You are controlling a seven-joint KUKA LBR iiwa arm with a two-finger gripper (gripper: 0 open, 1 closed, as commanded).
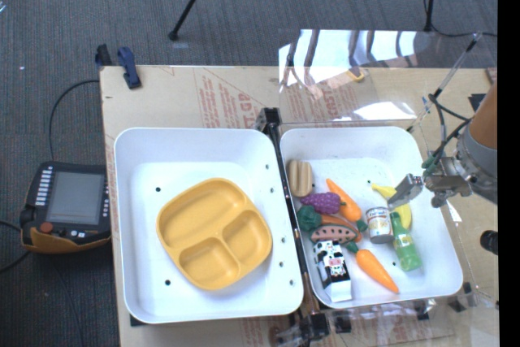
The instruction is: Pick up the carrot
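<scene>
Two orange carrots lie in the right bin [422,150]. One carrot [378,270] with a green top sits near the front, between the milk carton [332,264] and a green bottle [405,246]. The other carrot [344,200] lies slanted near the middle, beside purple grapes [323,202]. My gripper [405,193] reaches in from the right. It hangs over the banana [397,206] and the small can [378,224], right of the middle carrot and behind the front one. I see no carrot in it.
A yellow divided plate [214,233] lies in the left bin [130,175]. The right bin also holds a bread roll [299,176], a green vegetable [309,218] and a watermelon slice [335,231]. The toys crowd its left and front.
</scene>
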